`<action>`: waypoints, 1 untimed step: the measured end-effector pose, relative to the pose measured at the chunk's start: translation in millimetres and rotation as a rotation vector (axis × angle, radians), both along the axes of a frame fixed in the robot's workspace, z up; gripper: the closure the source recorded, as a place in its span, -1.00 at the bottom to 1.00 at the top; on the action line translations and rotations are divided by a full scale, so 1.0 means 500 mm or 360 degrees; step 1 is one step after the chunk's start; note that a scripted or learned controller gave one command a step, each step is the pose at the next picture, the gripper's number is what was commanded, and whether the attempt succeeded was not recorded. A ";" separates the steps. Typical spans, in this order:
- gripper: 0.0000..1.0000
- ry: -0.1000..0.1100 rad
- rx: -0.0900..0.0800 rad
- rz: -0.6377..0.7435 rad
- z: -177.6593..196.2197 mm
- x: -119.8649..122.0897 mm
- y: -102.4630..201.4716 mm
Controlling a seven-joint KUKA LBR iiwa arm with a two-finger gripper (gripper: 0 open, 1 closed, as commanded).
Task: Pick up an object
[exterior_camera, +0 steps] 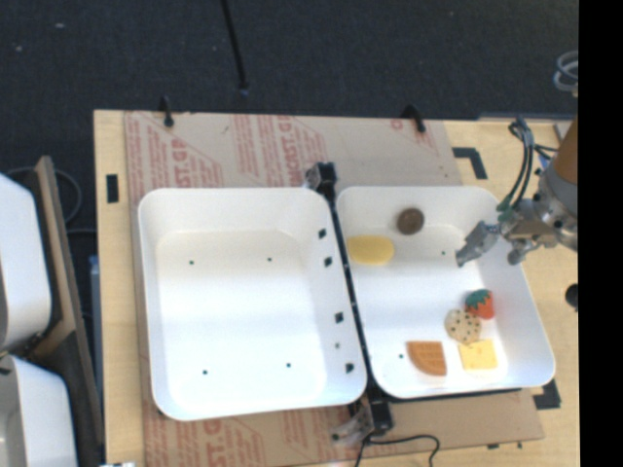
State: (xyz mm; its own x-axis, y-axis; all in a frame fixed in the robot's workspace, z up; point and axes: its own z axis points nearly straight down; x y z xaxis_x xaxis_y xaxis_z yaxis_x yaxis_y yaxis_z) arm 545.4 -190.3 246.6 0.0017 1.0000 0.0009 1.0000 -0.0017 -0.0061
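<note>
Right, bench (117, 261) first: pale wood w/ a cardboard sheet (243, 154) under both bins, red print on it mirrored and too faint to read, dark carpet beyond. Left bin (156, 261), well off to the pincer's left. Right bin (389, 382), the one the pincer hangs over, near its right wall. Arm (565, 163) comes in from the right, w/ green cabling at the wrist. Pincer (496, 241) now: two grey fingers splayed apart, one (474, 243) angled down-left, nothing between them, so released. Objects, all in the right bin: yellow oval (371, 251), left of the pincer, by the divider. Orange wedge (426, 358) and yellow square (477, 356), below it near the front wall. Spotted cookie (463, 326) touching a strawberry-like piece (479, 305), just below the pincer, the closest things. Brown round piece (410, 222), up-left of it. Nothing stands between pincer and these; each lies apart on bare white floor.
</note>
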 end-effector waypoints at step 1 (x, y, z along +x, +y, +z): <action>-1.00 -0.0011 -0.0002 0.0002 0.007 0.003 0.000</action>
